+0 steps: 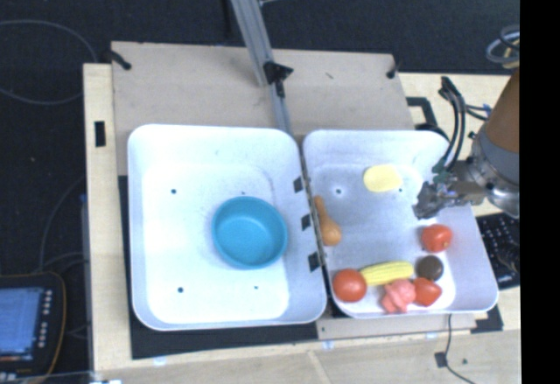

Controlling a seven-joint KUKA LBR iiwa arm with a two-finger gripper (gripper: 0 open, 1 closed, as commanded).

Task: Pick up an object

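Note:
My gripper (427, 204) hangs over the right side of the right bin (350, 155), just above a red tomato-like piece (436, 238). A pale yellow lemon-like piece (382, 178) lies to the gripper's left. Along the bin's near edge sit a red tomato (349, 285), a yellow corn cob (387, 271), a pink piece (398, 296), a small red piece (427, 292) and a dark brown ball (429, 268). An orange-brown piece (327, 223) leans on the bin's left wall. I see nothing between the fingers.
The left bin (166, 164) holds a blue bowl (250, 232) near its middle. A grey metal post (247, 10) slants up from the seam between the bins. A keyboard (500, 242) lies off the right bin's edge.

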